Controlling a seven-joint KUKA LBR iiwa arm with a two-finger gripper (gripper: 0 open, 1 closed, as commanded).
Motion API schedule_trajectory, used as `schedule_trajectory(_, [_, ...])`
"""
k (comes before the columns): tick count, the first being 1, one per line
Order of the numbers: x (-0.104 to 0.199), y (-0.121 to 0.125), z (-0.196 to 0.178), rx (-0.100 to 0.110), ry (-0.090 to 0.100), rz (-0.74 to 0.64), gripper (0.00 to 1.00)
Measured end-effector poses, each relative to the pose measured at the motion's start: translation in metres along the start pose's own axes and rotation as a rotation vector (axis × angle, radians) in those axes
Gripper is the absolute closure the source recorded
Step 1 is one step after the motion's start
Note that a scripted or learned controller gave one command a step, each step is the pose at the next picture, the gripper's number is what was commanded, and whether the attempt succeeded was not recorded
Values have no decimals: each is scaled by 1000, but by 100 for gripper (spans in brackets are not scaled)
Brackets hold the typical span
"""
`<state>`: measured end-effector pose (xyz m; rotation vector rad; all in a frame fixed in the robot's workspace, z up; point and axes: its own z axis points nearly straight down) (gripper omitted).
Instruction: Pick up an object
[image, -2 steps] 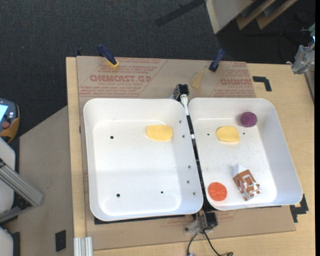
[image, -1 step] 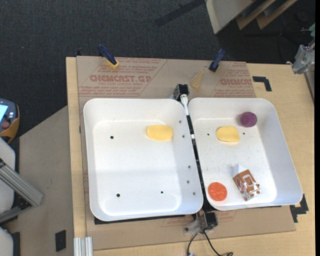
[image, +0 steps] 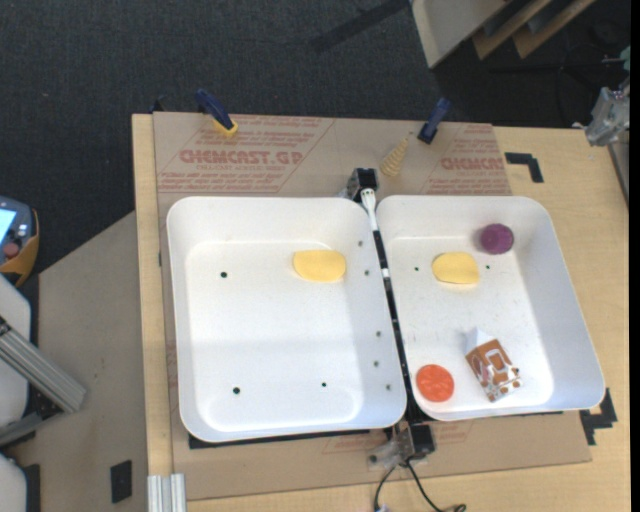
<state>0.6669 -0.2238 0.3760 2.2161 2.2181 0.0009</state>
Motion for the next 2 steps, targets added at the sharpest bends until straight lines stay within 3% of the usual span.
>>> schedule_trajectory(1, [0, 0, -11, -1, 0, 0, 100])
schedule_trajectory(2, [29, 0, -172, -18, -3, -3, 100])
